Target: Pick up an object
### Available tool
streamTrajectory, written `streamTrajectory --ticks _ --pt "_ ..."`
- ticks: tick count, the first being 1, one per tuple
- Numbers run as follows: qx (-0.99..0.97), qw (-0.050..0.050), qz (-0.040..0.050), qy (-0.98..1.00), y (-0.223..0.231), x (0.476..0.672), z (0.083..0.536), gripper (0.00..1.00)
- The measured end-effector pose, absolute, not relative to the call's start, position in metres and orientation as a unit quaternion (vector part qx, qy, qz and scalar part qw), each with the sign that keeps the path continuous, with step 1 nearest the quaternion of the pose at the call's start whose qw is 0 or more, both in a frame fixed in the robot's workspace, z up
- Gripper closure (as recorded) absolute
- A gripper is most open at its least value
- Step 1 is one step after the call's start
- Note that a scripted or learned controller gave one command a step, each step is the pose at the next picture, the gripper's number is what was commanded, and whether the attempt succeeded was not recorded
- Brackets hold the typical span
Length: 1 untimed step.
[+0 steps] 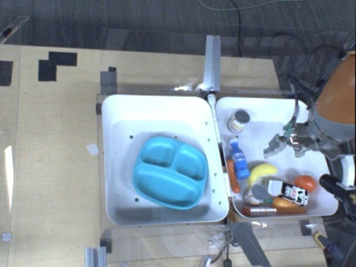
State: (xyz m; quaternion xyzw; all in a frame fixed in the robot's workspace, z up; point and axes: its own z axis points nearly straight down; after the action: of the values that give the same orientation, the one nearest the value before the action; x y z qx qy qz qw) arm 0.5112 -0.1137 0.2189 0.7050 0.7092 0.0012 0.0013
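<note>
On the left side of the worktop (50, 166) we see a sky-blue divided plastic plate (169, 171) alone in the left white bin (111, 149). Across the divider, the right white bin (261, 115) crowds a blue bottle (240, 161), yellow banana (262, 173) and orange ball (305, 182) along its near edge, likely candidates. Our gripper (283, 142) hovers released above bare floor, grasping nothing.

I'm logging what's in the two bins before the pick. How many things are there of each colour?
Blue: 2, divided plate, bottle
Yellow: 1, banana
Orange or red: 3, tomato-like piece, carrot, stick by the divider
Metal cans: 2
Black-and-white box: 1
Total: 9
</note>
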Motion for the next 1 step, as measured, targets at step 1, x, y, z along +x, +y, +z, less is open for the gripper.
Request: streamTrajectory --ticks 1 --pt "0.704 0.004 0.0029 0.710 -0.1128 0.5132 0.2300 1.00"
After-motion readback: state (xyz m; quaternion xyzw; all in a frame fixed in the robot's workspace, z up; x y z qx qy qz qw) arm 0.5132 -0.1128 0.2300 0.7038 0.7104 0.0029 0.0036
